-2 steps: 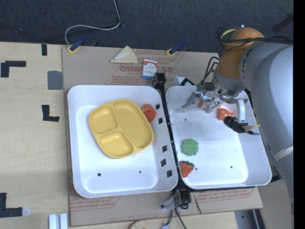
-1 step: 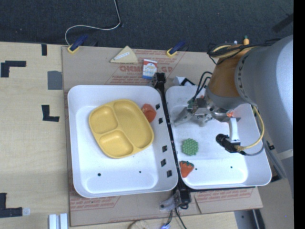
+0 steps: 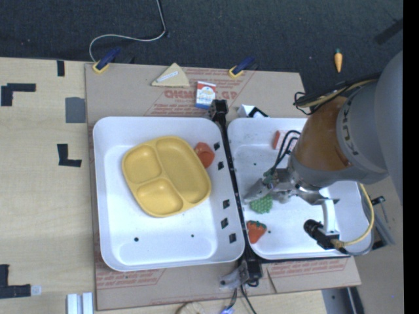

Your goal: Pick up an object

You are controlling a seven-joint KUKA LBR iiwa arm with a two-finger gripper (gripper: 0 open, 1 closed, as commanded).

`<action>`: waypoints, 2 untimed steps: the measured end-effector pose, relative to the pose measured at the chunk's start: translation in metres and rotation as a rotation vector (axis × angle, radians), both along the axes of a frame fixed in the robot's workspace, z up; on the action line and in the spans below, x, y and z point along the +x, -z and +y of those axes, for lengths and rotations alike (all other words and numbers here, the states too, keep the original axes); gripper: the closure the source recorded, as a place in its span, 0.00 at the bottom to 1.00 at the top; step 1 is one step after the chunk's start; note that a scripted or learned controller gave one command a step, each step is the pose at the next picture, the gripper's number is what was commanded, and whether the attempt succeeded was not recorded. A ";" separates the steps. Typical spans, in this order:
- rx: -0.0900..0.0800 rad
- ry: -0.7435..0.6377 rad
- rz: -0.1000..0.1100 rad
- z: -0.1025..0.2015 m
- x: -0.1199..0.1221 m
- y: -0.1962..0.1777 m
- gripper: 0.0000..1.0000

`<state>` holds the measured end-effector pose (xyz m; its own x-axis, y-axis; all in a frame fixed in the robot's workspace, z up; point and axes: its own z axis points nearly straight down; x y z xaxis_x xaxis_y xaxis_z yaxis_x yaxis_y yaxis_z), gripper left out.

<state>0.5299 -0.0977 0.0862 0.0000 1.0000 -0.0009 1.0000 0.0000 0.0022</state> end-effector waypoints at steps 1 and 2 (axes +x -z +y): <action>-0.002 0.000 -0.002 -0.001 0.001 -0.009 1.00; 0.001 -0.002 0.001 0.047 0.045 -0.098 1.00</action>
